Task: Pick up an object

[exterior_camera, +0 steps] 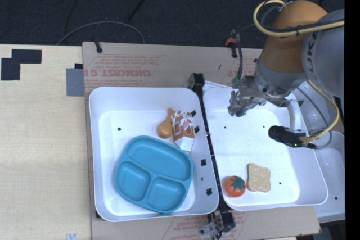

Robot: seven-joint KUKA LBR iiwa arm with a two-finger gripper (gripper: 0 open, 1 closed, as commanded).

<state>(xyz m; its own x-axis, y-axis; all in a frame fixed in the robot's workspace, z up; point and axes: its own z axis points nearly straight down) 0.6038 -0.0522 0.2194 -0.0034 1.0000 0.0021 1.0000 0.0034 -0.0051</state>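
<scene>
the tool (239, 105) hangs over the right bin's (281, 199) far left corner; whether it is clenched, i cannot tell.

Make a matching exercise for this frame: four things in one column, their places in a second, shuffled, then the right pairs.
Things:
1. blue divided tray
2. toy tomato
3. toast slice
4. pincer

Places:
A. above the right bin's far left part
B. left bin, near half
C. right bin, near edge, right of the tomato
D. right bin, near left corner

Pairs: 1-B, 2-D, 3-C, 4-A
</scene>
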